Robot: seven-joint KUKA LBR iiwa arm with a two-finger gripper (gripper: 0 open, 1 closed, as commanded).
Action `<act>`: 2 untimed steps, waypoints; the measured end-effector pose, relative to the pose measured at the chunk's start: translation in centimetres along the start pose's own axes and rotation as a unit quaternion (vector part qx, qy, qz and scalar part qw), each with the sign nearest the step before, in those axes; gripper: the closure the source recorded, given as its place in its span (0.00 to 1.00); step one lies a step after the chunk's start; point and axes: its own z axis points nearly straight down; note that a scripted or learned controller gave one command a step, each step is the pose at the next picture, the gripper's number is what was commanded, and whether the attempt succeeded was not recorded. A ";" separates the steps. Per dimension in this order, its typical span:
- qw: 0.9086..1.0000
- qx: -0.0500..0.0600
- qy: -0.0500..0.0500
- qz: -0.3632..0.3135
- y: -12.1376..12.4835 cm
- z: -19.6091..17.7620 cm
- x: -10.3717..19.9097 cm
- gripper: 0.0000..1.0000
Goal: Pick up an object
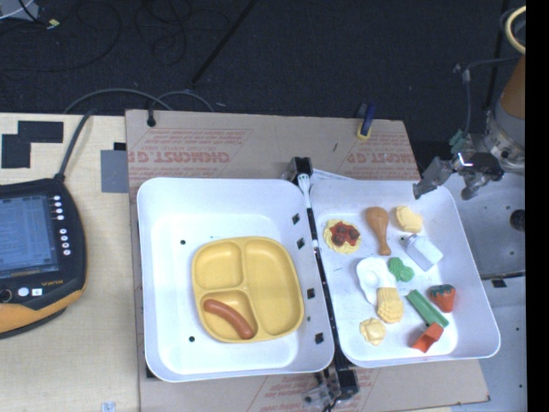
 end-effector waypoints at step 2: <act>1.000 0.008 0.002 0.001 -4.6 11.7 -2.3 1.00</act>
